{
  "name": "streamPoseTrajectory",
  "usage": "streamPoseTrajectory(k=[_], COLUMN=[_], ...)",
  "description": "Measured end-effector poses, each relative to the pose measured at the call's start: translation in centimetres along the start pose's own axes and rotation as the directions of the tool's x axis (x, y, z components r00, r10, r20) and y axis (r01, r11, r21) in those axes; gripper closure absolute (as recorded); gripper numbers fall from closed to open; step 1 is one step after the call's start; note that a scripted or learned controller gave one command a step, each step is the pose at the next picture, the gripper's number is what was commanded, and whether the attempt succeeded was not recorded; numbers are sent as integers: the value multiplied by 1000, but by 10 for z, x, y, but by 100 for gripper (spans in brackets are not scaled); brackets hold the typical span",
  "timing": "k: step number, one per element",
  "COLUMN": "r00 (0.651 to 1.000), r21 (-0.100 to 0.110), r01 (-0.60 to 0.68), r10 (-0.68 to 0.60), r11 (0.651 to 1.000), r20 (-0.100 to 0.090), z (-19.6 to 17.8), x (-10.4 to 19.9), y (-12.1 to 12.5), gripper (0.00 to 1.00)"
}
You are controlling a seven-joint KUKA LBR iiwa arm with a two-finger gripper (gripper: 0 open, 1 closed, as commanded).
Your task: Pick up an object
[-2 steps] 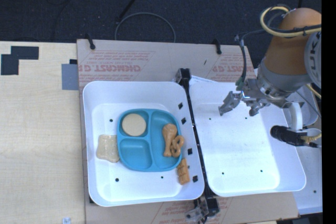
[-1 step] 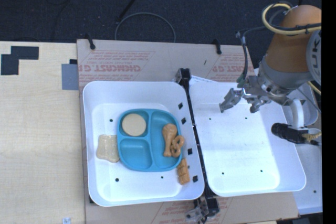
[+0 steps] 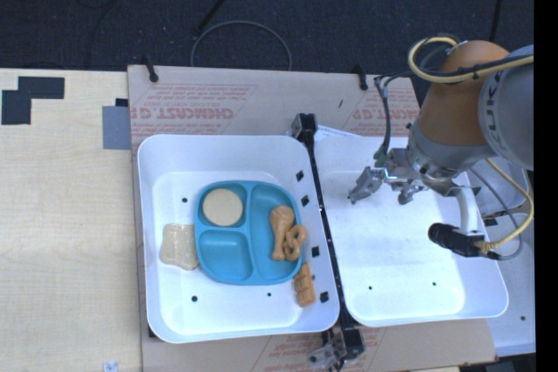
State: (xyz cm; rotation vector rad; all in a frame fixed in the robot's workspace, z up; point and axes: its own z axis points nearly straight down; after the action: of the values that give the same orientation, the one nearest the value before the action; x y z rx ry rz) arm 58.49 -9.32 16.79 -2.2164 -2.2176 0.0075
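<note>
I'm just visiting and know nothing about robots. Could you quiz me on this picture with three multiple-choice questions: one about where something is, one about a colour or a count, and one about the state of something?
1. Where is the gripper?
A. Over the right bin
B. Over the left bin
C. Over the wooden bench top at far left

2. What colour is the divided tray in the left bin?
A. Red
B. Blue
C. Green

3. What is the gripper holding?
A. The round tan piece
B. The blue tray
C. Nothing

Answers:
1. A, the gripper hangs above the white floor of the right bin, past the divider between the bins.
2. B, the tray is bright blue, with a round tan piece in its upper left compartment.
3. C, its fingers stand spread apart with only the white bin floor seen between them.
</note>
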Motion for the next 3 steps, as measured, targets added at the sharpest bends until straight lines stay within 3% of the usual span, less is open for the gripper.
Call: streamPoseTrajectory(k=[2, 3], r00=[1000, 1000], r21=[-2, -3], r01=[-1, -7], r10=[1, 7], r11=[1000, 1000], r20=[0, 0], z=[82, 71], x=[6, 4], y=[-9, -9], gripper=[0, 100])
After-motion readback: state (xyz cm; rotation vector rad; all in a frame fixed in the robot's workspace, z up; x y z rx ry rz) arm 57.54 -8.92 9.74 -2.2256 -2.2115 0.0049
